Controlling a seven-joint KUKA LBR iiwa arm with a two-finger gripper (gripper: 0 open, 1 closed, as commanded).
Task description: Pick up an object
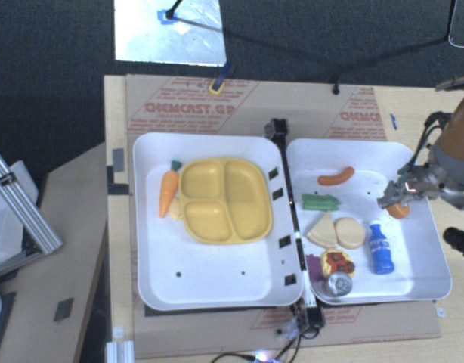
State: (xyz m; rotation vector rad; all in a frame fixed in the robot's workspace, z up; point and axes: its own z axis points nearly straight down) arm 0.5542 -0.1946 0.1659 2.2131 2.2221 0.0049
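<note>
Orange toy (399, 210) sits at 3 o'clock in your right bin (436, 274), touching the tool (391, 196), whose finger state I can't tell; nothing's lifted yet, so grasp and raise remain.

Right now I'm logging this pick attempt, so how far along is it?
Done: the arm has reached into the right bin, and its pincer sits low by the small orange object near the far right wall. In hand: nothing visibly lifted; whether that object is gripped is unclear. Left: securing and raising an object. The sausage, blue bottle and carrot all lie untouched.
</note>
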